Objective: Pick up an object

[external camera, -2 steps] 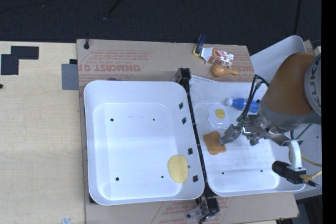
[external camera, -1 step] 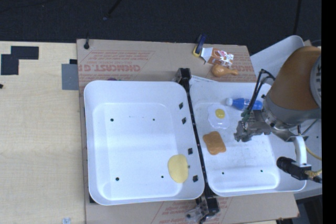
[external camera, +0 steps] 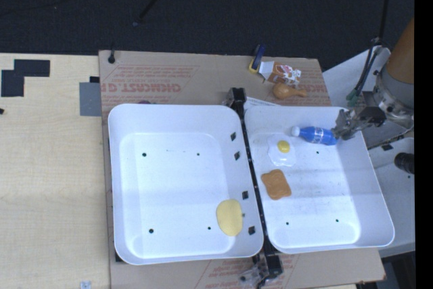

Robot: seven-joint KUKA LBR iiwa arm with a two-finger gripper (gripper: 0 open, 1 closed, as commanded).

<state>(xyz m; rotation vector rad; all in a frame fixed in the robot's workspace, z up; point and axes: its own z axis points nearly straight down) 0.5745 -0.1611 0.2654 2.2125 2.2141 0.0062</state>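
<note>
- One snag: the pincer sits at the blue bottle's end; clenched or released, I cannot tell.
- Round bottle could roll off toward the fried-egg toy.

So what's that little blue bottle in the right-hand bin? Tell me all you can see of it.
The blue bottle looks like small, clear blue plastic with a white cap. It lies on its side near the far edge of the right bin, cap pointing toward the left bin. Its base end sits right at the gripper; whether they touch or it is gripped, I cannot tell. It lies apart from the fried egg toy just in front of it.
</note>
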